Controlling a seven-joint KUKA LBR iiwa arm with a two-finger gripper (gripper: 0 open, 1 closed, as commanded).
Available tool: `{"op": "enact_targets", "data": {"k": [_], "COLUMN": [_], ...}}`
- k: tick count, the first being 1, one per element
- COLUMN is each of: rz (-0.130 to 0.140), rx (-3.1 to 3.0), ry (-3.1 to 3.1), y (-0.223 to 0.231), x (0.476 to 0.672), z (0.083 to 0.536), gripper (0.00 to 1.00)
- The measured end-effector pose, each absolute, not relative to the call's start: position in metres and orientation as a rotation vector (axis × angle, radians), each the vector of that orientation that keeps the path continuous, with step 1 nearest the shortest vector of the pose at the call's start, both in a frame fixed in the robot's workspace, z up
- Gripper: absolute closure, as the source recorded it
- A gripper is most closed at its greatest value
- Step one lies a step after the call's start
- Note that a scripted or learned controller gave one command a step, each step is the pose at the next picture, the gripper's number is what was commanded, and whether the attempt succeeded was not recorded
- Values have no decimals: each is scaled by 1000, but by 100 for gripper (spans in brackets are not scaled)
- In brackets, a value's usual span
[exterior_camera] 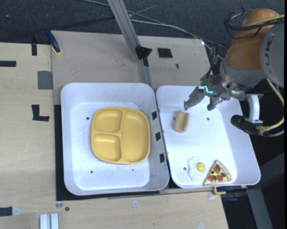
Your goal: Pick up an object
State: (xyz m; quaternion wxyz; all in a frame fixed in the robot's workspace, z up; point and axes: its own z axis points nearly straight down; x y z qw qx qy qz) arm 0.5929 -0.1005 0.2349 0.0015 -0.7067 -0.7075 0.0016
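While hovering spread and unladen above the right bin, pincer up-right of tan block — risks 1 finger striking its top, or closing on nothing.

— What are my bins made of?
— Both white bins look like smooth plastic with a faint sheen. The yellow divided plate is glossy plastic.
— And my worktop?
— Matt, wood-like board. My arm's orange band shines.
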Motion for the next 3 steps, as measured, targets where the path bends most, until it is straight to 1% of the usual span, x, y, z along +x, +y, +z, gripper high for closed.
{"op": "enact_targets", "data": {"k": [1,2,3], "rz": [3,8,9], "rx": [-2219,-2217,-2216], "ry": [-2222,-2219,-2219], "y": [-100,-102,-99], "x": [593,589,592], "z": [236,177,113], "gripper": [0,0,0]}}
